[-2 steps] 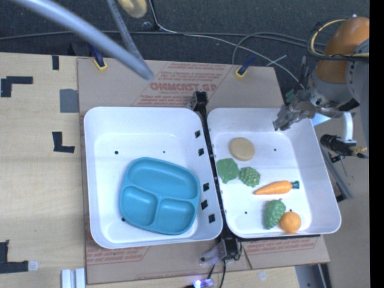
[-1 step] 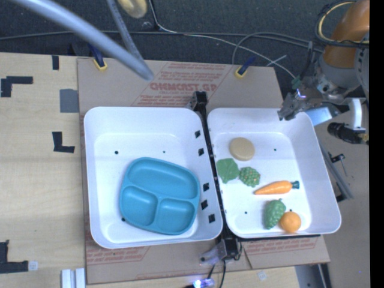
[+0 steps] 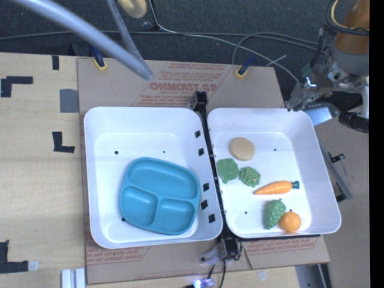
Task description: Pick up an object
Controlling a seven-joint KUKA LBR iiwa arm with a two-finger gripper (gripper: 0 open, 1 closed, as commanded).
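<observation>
I have several candidates in the right bin [image 3: 318, 179], all lying below and to the left of the fingers [image 3: 298, 101] as the camera sees them. Closest to the fingers is the beige round disc [image 3: 242, 149], near the bin's upper middle. Just beyond it sit two green pieces, a leafy green one [image 3: 227, 170] and a broccoli floret [image 3: 249, 176], almost touching each other. The carrot [image 3: 276, 188] lies flat, its green top pointing toward the bin's right wall. Furthest from the fingers, in the lower corner, another green vegetable [image 3: 274, 213] rests against an orange fruit [image 3: 290, 222].

The fingers hang at the right bin's upper right corner, over its rim rather than over any object, and nothing is between them. The arm's end is dark and blurred there, so I cannot tell how far apart they stand.

Well to the left of the fingers, the left bin [image 3: 96, 161] holds a blue divided plate [image 3: 159, 195] with three compartments. Both bins sit on a brown board [image 3: 180, 80] on the desk [image 3: 36, 161].
</observation>
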